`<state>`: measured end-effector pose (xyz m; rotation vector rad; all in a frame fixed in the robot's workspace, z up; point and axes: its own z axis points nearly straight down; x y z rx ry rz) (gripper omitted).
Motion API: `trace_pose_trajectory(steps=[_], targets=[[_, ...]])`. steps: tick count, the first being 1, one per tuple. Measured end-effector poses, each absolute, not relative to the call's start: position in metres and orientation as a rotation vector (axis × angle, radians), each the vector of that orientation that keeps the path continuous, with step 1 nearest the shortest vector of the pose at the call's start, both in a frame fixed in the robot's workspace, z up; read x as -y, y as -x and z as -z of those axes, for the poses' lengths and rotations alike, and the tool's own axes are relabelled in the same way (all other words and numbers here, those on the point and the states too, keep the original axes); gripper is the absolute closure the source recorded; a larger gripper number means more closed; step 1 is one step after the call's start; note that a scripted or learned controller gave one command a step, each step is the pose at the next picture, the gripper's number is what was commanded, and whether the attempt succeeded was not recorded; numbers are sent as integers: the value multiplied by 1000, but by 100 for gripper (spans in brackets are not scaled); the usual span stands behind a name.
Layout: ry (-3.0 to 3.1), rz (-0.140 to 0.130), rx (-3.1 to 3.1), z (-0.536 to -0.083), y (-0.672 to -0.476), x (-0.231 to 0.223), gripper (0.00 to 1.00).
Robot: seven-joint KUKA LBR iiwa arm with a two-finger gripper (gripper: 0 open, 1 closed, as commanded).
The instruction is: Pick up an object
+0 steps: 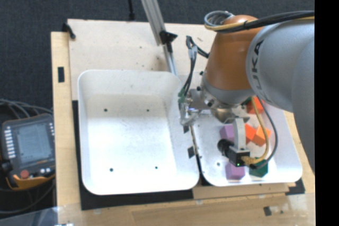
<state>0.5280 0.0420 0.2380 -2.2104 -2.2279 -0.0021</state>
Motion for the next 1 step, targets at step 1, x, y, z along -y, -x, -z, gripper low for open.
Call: trace_pose_trajectory(steps=[1], targets=[[2209,0,2227,-246,-506,-86,100]])
